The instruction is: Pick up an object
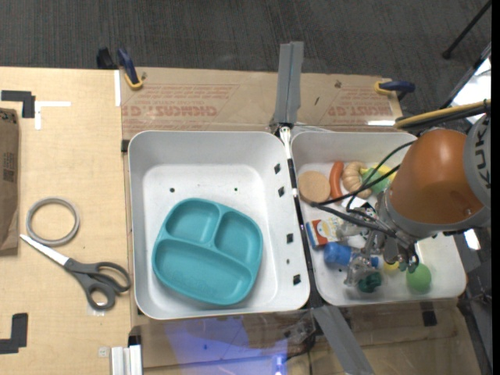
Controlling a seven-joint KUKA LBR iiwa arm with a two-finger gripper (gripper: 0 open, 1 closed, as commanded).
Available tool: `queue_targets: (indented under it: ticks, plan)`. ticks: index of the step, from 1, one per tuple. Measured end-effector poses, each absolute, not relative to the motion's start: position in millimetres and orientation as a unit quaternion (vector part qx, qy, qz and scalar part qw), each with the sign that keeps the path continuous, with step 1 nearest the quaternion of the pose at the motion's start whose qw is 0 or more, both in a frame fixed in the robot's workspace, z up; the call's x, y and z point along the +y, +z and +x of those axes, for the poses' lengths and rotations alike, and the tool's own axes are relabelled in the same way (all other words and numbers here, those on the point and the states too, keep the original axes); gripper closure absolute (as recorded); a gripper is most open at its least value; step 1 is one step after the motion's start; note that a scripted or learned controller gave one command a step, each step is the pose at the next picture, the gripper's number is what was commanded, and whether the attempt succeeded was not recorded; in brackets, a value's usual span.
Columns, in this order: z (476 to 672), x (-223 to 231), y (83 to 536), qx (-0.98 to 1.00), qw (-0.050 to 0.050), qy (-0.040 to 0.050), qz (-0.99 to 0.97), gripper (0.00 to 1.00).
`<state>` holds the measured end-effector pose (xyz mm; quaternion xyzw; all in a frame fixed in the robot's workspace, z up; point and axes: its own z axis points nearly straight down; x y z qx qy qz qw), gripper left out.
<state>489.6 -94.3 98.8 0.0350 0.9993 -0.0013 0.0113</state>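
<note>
Nearest to me, at the near edge of the left bin (141, 209), sits a teal divided plate (207, 250) w/ three compartments, tilted a bit, filling most of the bin floor. Going from the far left: a brown paper bag (8, 180) at the frame edge on the wooden surface (62, 116), then a roll of tape (52, 221) lying flat, and just near of it grey-handled scissors (78, 270), blades pointing left. Cardboard sheet (203, 104) lies beyond the bins, clamped w/ blue clips (129, 69).

Right bin (312, 143) holds the pickable stuff: a tan round piece (314, 186) near the far-left corner, an orange-red piece (336, 178) and a pale beige piece (352, 176) beside it, smth yellow-green (378, 176) partly under the arm. Nearer: a white-and-red packet (322, 231), a blue object (337, 255), and a green ball (419, 279) toward the near-right.

The arm's orange band (433, 182) covers the bin's right half. My claw (366, 272) is down low in the near part of that bin, right at a dark green object (369, 284), just right of the blue one. Can't tell if it's open or closed — too cluttered w/ cables.
</note>
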Motion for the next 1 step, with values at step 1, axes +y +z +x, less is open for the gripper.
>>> queue_targets:
  ticks: [1]
  plan:
    - [587.7,-122.5,99.9,0.994,0.011,-0.0008,0.106,0.00]
